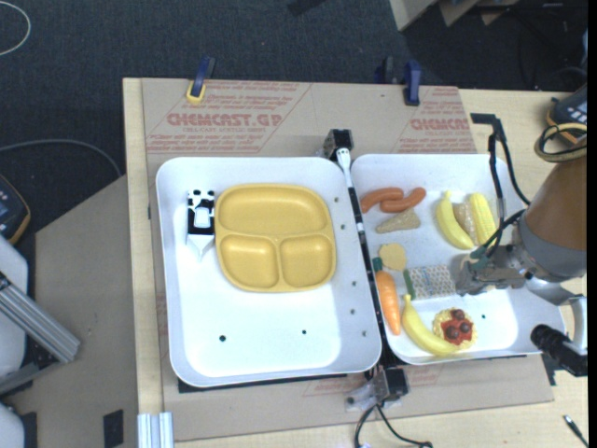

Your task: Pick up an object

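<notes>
Right bin, gripper low over the toy food.
Near to far you have: banana [424, 332] with tart [457, 325], carrot [389, 301], grey grater-like piece [431, 280], then sausage [393, 198]. Your gripper [476, 273] sits just right of the grey piece (long axis across the bin [494, 345]), so reach left; its grip I cannot tell.

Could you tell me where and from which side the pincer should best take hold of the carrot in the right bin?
Grip the carrot across its thicker upper half, coming straight down from above. It lies flat along the right bin's left wall, with a banana at its tip, so a low sideways approach looks blocked.
</notes>
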{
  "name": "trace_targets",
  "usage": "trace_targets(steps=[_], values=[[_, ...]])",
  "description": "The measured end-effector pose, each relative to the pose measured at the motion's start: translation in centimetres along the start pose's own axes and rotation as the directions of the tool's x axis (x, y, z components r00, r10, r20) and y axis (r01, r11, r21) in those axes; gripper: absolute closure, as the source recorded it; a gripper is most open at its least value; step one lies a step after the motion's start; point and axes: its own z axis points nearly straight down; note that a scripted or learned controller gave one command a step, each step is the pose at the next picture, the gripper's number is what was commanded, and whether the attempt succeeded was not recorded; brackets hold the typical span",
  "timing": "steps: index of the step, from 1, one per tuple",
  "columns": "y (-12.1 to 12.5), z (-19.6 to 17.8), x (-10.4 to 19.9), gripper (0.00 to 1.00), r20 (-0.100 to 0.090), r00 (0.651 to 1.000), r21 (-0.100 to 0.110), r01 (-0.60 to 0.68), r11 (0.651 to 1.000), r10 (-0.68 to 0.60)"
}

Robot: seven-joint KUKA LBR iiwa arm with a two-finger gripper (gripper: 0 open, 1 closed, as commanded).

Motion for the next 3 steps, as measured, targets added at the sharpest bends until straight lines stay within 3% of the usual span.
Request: trace_targets(steps=[2,3], values=[[1.0,-7.7,0.6,1.00,0.000,1.000,-0.001,0.000,1.000,0.000],[1.2,-8.4,6.7,1.00,-0.004,1.000,0.002,0.006,1.000,-0.006]])
